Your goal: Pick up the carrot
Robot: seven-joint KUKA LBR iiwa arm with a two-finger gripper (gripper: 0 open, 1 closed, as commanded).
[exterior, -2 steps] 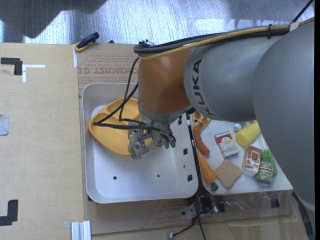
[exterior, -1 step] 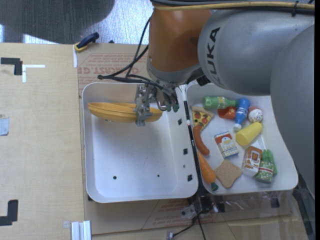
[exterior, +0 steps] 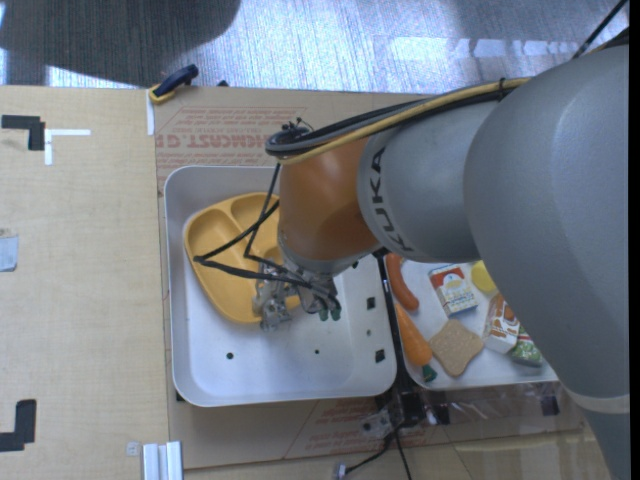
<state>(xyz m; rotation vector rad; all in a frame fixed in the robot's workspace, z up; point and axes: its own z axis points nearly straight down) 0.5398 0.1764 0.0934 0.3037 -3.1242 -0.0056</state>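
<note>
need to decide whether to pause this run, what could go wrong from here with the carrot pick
1. The gripper hangs over the left bin beside the yellow plate, while the carrot lies in the right bin: closing here would likely miss.
2. The carrot touches the toast slice and lies near a sausage, so a grasp could nudge either.
</note>
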